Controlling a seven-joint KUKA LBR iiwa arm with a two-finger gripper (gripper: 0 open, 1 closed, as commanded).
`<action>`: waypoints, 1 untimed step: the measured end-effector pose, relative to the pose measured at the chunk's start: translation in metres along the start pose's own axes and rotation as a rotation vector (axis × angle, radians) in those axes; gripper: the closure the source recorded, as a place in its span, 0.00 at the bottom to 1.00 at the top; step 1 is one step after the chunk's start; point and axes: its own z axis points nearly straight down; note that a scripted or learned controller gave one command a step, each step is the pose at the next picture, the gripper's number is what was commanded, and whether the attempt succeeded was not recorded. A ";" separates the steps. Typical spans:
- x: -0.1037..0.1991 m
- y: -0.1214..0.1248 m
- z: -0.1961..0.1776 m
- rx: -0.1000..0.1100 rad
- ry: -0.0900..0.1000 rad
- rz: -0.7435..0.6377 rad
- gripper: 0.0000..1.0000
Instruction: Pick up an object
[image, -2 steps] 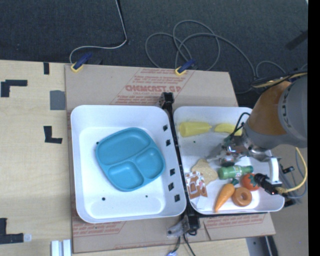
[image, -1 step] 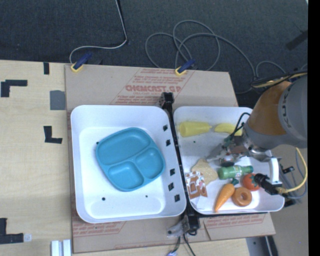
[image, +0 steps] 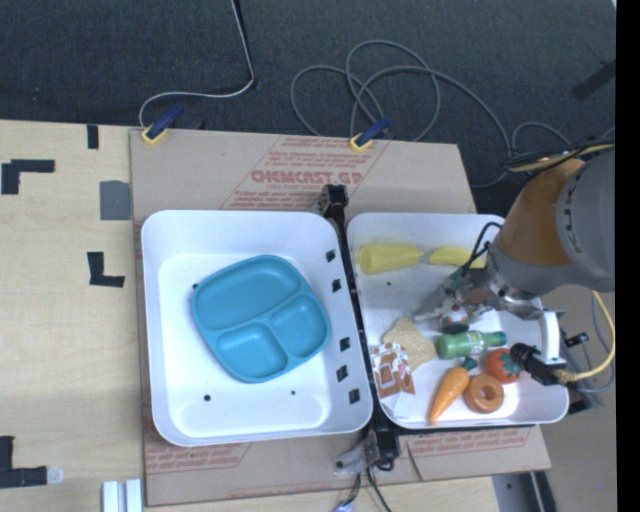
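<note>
My gripper (image: 452, 308) hangs low over the middle of the right bin (image: 420, 228), just above a green bottle (image: 470, 343) lying on its side. I see nothing held between its fingers. Around it lie a tan bread slice (image: 408, 338), an orange carrot (image: 448, 393), a brown doughnut-shaped ring (image: 485, 394), a red tomato (image: 502, 363) and a red-and-white packet (image: 390, 371). A yellow corn cob (image: 389, 257) and a smaller yellow piece (image: 452, 256) rest near the bin's far wall.
The left bin (image: 170, 240) holds a blue divided plate (image: 261, 316). A black divider (image: 345, 290) with clips runs between the bins. Cables loop over the dark floor behind the bench. My arm enters from the right over the right bin's edge.
</note>
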 end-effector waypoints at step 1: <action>-0.002 0.001 -0.010 -0.005 -0.006 0.001 1.00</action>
